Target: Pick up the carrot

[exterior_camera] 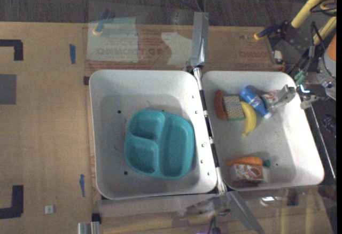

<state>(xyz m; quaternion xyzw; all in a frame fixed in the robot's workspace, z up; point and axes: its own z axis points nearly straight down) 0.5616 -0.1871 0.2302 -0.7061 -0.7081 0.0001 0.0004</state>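
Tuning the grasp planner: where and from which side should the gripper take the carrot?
Grip the carrot mid-body from above, fingers across its short axis. It lies lengthwise along the view, green tip right, with a small carton touching its near side, so that finger has little room; tilting in from the far side may help.

The carrot [247, 161] was partly hidden behind the carton [249, 173]. The arm [326, 75] was cut off by the right edge.

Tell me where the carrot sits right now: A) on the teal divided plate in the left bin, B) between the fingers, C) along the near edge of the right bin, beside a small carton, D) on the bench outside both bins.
C: the carrot lies near the front wall of the right bin, just above the small carton.
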